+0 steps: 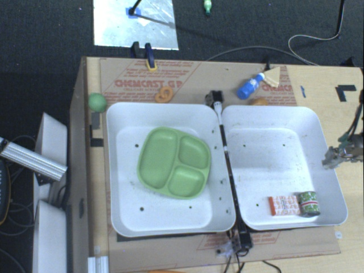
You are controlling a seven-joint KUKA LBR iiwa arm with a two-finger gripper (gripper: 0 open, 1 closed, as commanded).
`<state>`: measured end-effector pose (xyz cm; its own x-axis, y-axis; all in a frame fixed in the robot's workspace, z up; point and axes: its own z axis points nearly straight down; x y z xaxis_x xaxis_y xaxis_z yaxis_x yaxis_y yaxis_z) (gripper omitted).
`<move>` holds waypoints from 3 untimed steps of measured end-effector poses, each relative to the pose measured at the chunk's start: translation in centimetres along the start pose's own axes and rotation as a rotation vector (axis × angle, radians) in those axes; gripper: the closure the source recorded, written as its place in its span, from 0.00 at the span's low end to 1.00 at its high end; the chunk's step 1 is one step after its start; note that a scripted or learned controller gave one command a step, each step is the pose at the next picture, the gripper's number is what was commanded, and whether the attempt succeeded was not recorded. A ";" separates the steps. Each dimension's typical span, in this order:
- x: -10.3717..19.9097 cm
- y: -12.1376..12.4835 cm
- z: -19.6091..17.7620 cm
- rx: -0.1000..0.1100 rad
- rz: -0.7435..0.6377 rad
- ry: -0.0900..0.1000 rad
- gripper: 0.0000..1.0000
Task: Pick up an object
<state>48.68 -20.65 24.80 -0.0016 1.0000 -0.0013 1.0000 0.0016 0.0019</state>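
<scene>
Hovering at the right bin's point(327, 152) right rim, gripper point(339, 155) is pre-grasp, its opening can't be told; tin point(309, 203) and packet point(284, 205) lie at that bin's front right corner, so next it must move frontward and descend.

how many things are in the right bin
2, both near its front edge: a red and white packet and a small green can right beside it, toward the front right corner. Nothing in that bin looks hidden.
</scene>
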 end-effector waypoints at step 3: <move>0.0 0.3 -0.4 -0.001 -0.002 0.000 1.00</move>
<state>48.96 -20.67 25.24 -0.0038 1.0000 -0.0016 1.0000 0.0038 0.0029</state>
